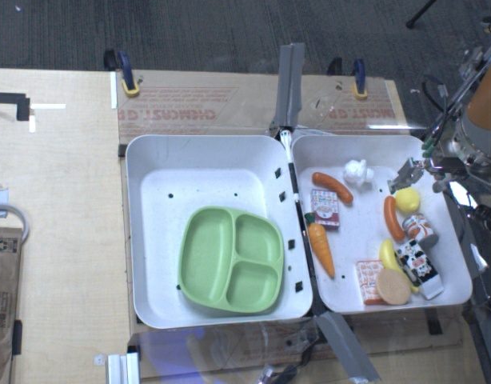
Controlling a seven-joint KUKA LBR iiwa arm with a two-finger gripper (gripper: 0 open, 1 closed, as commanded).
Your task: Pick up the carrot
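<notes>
The carrot [321, 249], orange with a green top, lies in the right bin [345, 304] close to its left wall, pointing toward the front. My gripper [429, 180] hangs over the bin's far right side, well to the right of the carrot and apart from it. Its fingers [406, 174] stand open with nothing between them. A yellow lemon [407, 200] sits just below the gripper.
A red carton [326, 208] touches the carrot's top, and a sausage [332, 187] lies beyond it. Several other toy foods crowd the right bin's right half. In the left bin [149, 214] rests a green divided plate [229, 258]. A grey divider post [289, 86] stands between the bins.
</notes>
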